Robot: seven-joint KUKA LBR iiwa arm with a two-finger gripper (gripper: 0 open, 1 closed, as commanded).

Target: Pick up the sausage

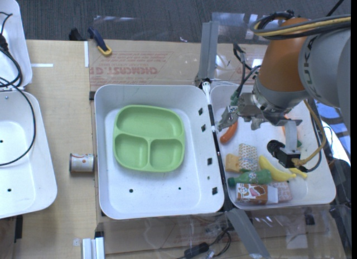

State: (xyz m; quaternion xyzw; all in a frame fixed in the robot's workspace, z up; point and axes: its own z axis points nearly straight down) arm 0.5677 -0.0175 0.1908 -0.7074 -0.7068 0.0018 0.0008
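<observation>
Sausage: the orange-red sausage (pixel 228 133) lies aslant on the floor of the right bin (pixel 315 188), close to the wall it shares with the left bin (pixel 167 192); its lower end points toward that wall.
Gripper: the gripper (pixel 226 121) is low over the sausage's upper end, touching it or just above it; I cannot tell which.
Jaws: I cannot tell whether they are released or clenched; the wrist hides them, and nothing shows the sausage between them.
Near neighbours: a yellow wedge (pixel 233 164) and a pale patterned piece (pixel 248 153) lie just below the sausage, apart from it.
Further out: a banana (pixel 276 168), a green bottle (pixel 251 178) and a flat packet (pixel 257 193) crowd the bin's near end.
Left bin: it holds a green divided plate (pixel 149 139), well apart from the work.
Desk: the desk (pixel 50 57) carries both bins.
Step, as I judge it: closing on the sausage, lift not yet done.
Risk, end grip: a hold at one tip could let the smooth, round sausage pivot or slip out on the lift.
Risk, wall: the shared wall is close, so one jaw may catch it or push the sausage against it.
Risk, roll: an off-centre closure could roll it toward the wedge.
</observation>
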